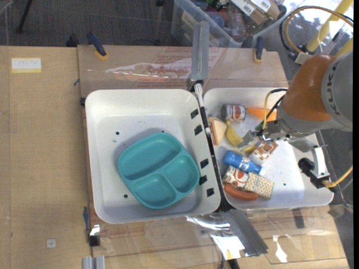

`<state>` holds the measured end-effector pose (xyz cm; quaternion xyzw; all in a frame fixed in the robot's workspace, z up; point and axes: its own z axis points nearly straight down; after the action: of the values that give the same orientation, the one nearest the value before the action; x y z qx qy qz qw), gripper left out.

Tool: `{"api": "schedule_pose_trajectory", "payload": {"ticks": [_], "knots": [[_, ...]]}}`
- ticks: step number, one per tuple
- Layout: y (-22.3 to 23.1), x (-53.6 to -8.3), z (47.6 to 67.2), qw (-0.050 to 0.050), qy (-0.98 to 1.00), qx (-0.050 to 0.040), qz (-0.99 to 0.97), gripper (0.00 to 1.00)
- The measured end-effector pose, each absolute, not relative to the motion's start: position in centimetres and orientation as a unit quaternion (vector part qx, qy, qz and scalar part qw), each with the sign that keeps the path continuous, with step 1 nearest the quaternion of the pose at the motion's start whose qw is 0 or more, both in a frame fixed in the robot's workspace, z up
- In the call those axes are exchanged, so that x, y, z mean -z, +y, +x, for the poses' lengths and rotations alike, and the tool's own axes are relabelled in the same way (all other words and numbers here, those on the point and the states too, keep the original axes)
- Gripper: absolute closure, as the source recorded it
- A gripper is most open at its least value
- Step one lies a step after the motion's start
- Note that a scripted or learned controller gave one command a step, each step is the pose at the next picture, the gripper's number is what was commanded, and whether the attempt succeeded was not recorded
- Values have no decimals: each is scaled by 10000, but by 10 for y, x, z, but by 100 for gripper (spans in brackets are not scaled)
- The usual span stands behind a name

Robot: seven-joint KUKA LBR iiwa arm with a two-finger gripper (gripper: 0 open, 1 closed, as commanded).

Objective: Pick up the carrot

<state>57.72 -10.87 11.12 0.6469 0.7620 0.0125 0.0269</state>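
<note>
The carrot (259,112) is seen as an orange strip in the right bin (294,195), near the bin's far wall. Its long side runs left to right across the view, and its right end is hidden under the arm (314,94). Just to its left a small can (234,113) with a red label is found. The gripper (263,132) is held low over the middle of the same bin, just on the near side of the carrot, so the carrot lies a little way toward the far wall from it. How wide the gripper is open cannot be told, because it is dark and mixed in with the things below it, and nothing can be seen held in it. Under and beside it a yellow banana (233,134) and a blue bottle (242,162) are seen. In the left bin (106,111) a teal plate with sections (158,170) is laid.
</note>
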Motion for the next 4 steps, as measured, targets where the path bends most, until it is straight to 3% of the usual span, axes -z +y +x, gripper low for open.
{"api": "schedule_pose_trajectory", "payload": {"ticks": [1,2,3,4], "knots": [[-102,-176,655,23,7930,-12,6092,0],[-166,-121,671,59,7044,-47,7098,0],[-195,-91,670,49,7290,-26,6844,0],[-194,-104,672,73,7306,-21,6828,100]]}}
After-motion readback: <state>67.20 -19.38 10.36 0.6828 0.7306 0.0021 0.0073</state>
